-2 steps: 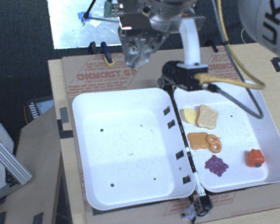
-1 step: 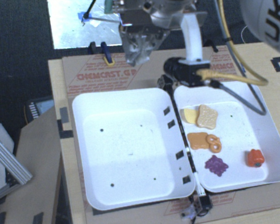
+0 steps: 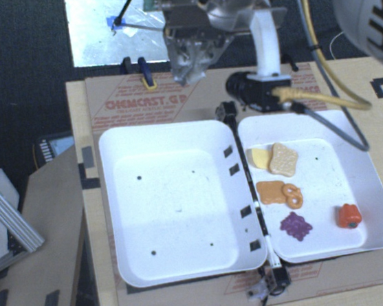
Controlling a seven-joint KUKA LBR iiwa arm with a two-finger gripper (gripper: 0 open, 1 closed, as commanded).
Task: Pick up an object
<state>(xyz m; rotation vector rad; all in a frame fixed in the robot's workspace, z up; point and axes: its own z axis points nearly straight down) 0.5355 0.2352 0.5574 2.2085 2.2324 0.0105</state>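
Note:
The right bin (image 3: 366, 162) holds several small food-shaped pieces. A yellow wedge (image 3: 259, 157) and a pale bread slice (image 3: 284, 159) lie at its back left. An orange flat piece (image 3: 271, 192) with a pretzel (image 3: 293, 195) beside it sits below them. A purple bunch (image 3: 296, 226) lies near the front, and a red-orange pepper (image 3: 349, 215) at the front right. My gripper (image 3: 186, 67) hangs high above the back edge of the left bin (image 3: 123, 192), far from every piece, with nothing visibly between its fingers.
A cardboard sheet (image 3: 137, 101) lies under both bins. Blue and yellow clamps (image 3: 146, 75) grip its back edge. A yellow cable (image 3: 323, 98) crosses above the right bin's back rim. An aluminium rail (image 3: 5, 213) leans at the left.

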